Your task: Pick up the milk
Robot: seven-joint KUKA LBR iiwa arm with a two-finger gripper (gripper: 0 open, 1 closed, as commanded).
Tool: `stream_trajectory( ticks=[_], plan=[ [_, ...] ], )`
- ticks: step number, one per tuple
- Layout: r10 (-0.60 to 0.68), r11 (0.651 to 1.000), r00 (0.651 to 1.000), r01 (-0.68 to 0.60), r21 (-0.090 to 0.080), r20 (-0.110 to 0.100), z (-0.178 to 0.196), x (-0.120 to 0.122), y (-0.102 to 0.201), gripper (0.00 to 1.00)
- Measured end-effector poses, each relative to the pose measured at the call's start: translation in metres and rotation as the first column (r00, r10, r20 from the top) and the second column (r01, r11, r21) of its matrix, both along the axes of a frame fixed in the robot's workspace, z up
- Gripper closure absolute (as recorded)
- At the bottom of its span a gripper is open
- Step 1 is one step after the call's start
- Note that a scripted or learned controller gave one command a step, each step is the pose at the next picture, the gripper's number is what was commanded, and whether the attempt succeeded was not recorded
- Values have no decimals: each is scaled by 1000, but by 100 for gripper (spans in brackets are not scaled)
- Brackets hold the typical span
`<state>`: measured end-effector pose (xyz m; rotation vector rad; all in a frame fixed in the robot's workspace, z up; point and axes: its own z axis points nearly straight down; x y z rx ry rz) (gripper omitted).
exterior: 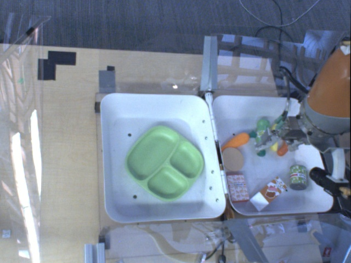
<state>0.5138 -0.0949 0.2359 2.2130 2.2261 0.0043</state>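
The milk (269, 193) is a small brown and white carton lying on its side near the front edge of the right bin (247, 109). My gripper (275, 137) hangs over the middle of that bin, behind the carton and apart from it. Around its tip lie small green, teal and orange toy pieces. The arm's grey body and orange band come in from the right and hide the bin's far right corner.
An orange carrot (237, 141), a round tan disc (233, 159), a pink box (237, 186) and a green can (298, 177) share the right bin. The left bin (118, 114) holds a green divided plate (164, 162).
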Motion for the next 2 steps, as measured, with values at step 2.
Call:
stream_trajectory(
  ticks=[2],
  plan=[
    [384, 923, 923, -384, -10, 13, -142, -21, -1, 0]
  ],
)
